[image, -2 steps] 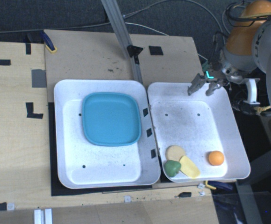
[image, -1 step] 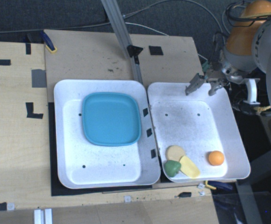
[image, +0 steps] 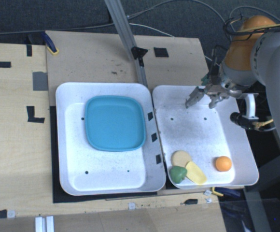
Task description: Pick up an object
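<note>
- Your left bin [image: 72, 178] on the desk [image: 14, 129] carries a blue plate [image: 115, 123].
- In your right bin [image: 236, 144], the near edge has a tan disc [image: 181, 157], yellow piece [image: 196, 173], green piece [image: 177, 173] and orange ball [image: 222, 164].
- Your tool [image: 203, 100] hangs spread over that bin's far edge, gripping nothing.

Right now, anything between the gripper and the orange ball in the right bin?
Nothing visible. The gripper hangs over the far end of the right bin; the orange ball sits alone near the front, apart from the tan, yellow and green pieces beside it.
</note>
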Available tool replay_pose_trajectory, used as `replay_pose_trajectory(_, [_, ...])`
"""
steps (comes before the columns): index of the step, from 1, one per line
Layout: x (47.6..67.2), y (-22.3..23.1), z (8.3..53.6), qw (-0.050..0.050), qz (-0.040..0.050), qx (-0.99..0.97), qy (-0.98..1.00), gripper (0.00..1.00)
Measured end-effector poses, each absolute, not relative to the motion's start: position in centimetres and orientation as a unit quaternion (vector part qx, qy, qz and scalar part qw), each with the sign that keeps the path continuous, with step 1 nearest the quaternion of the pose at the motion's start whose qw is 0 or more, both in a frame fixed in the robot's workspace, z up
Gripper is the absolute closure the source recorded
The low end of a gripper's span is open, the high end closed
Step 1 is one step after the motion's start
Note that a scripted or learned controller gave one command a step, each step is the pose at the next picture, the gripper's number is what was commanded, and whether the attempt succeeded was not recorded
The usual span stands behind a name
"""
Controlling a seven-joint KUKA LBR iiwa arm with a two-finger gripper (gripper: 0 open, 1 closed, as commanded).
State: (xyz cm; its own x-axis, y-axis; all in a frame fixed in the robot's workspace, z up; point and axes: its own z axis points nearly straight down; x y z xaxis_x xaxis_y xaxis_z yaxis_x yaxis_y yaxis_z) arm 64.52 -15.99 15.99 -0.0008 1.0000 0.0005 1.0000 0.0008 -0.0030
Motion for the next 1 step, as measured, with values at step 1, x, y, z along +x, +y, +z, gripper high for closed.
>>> replay_pose_trajectory(1, [64.38, -16.95, 10.63, 0.001, 0.0010, -0.707, -0.707, 0.00])
